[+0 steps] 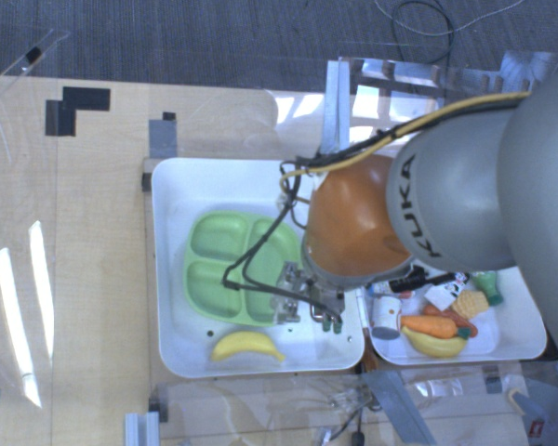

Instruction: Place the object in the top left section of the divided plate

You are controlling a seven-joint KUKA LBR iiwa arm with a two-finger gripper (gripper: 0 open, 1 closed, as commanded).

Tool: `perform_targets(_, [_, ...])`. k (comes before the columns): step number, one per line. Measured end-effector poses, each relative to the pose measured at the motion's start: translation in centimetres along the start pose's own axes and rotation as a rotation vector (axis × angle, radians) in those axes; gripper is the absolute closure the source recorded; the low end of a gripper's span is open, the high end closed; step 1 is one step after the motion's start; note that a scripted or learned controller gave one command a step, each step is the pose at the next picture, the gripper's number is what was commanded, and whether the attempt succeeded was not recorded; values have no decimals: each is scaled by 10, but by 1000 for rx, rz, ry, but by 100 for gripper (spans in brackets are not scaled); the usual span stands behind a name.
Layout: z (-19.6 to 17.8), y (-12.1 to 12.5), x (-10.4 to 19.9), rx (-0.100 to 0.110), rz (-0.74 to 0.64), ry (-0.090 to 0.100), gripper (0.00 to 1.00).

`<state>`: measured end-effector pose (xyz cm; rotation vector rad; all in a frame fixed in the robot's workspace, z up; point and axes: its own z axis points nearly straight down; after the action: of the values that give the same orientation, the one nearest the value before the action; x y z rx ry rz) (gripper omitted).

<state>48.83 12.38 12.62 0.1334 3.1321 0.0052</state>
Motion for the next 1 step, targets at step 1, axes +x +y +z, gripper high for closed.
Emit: perform_targets(1, [28,-8,-6,-6,-115,-17,100])
